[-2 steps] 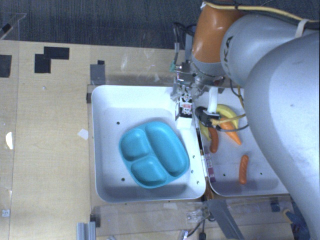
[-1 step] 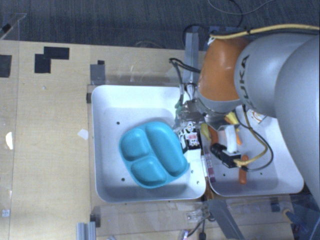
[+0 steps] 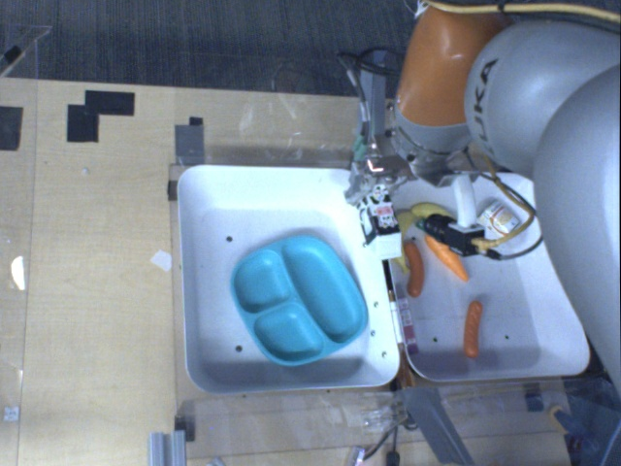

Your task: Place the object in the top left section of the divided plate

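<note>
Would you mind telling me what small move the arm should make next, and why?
Probably a short descent into the right bin toward one of the food items. The gripper hangs over the seam between the bins, with the carrot and two sausages just beside it, and the blue divided plate in the left bin holds nothing yet.

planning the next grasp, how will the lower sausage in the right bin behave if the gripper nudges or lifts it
The lower sausage looks round and slender, so a sideways nudge would probably roll it across the right bin. Its glossy skin suggests it may slip between fingers. It lies apart from the other sausage and the carrot, so it should lift free.
</note>
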You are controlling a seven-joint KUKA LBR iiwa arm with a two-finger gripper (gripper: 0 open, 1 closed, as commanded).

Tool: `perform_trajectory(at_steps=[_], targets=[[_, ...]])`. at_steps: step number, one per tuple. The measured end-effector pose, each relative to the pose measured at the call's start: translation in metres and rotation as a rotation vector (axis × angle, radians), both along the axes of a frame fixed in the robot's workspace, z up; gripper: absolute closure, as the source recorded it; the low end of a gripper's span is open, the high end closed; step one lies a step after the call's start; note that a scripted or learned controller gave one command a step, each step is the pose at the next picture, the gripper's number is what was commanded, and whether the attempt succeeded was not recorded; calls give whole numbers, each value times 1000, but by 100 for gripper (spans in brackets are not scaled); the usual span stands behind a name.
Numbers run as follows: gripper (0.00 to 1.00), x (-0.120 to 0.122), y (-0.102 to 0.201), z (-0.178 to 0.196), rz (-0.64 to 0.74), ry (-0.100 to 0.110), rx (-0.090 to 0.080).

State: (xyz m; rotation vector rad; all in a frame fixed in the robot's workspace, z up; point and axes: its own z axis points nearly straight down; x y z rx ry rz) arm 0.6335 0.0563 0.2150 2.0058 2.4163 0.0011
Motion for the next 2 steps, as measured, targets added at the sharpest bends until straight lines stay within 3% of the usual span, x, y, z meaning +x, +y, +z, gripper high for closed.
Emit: perform_trajectory(at_steps=[1, 2], targets=[[100, -59, 10, -34, 57, 5, 0], [100, -70, -12, -27, 45, 3, 0]])
